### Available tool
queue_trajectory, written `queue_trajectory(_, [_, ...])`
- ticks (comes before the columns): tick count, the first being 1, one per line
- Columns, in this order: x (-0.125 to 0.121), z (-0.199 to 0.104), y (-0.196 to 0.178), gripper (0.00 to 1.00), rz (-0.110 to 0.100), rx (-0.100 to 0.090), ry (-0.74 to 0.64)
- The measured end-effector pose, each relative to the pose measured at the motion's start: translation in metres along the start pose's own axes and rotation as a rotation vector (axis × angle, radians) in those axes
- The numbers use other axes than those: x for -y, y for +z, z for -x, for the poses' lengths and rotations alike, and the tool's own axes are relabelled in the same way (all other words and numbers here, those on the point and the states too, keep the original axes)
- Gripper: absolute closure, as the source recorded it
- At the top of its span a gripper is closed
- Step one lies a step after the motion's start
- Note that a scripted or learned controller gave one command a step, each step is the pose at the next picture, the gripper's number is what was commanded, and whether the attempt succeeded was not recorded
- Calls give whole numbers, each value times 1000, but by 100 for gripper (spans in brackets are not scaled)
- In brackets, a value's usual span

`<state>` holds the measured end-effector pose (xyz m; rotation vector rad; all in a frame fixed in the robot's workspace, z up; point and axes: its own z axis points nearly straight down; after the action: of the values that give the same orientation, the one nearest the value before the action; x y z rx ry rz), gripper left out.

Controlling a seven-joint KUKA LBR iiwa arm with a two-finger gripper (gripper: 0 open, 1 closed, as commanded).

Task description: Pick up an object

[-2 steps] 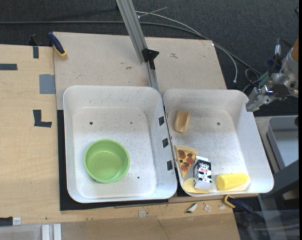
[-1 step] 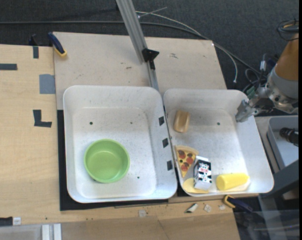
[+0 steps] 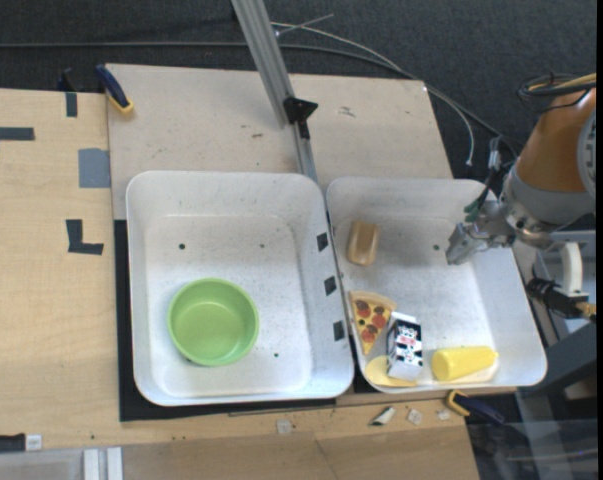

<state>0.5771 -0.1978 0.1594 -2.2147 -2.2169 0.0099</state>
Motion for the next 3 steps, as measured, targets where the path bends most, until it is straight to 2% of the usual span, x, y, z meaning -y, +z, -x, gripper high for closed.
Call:
queue_trajectory(1, [8, -4, 49, 0, 1, 0, 0])
queue_trajectory(2, [7, -4, 35, 100, 4, 0, 0])
queue_trajectory(3, [9, -11, -10, 100, 13, 1, 0])
